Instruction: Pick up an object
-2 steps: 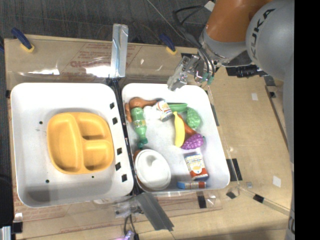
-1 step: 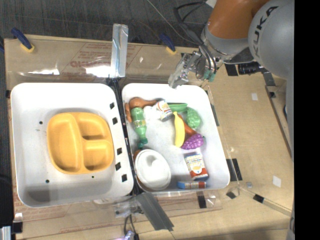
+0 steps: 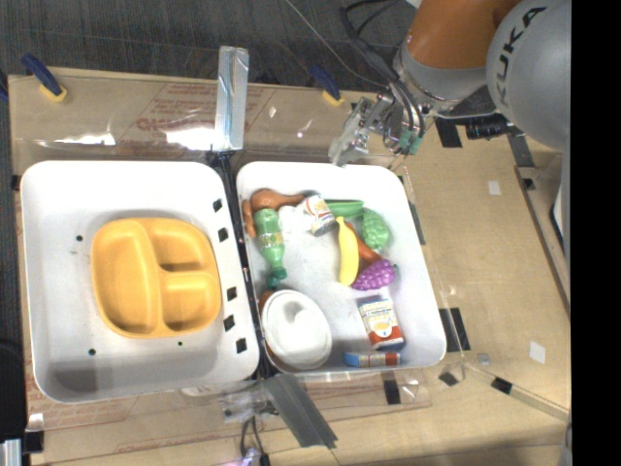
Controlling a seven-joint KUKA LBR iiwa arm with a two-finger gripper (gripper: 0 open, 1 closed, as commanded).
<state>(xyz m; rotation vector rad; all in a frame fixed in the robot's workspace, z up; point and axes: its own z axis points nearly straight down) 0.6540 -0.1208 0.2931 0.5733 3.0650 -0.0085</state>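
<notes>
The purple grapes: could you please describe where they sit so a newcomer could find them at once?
Look in the right-hand white bin, the one crowded with toy food. Near its right wall, the purple grapes lie just right of the yellow banana and above the small orange-labelled bottle. They are the only purple, knobbly cluster there.

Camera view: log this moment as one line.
gripper: above right bin back rim, nothing held | banana: in right bin | yellow tray: left bin
</notes>
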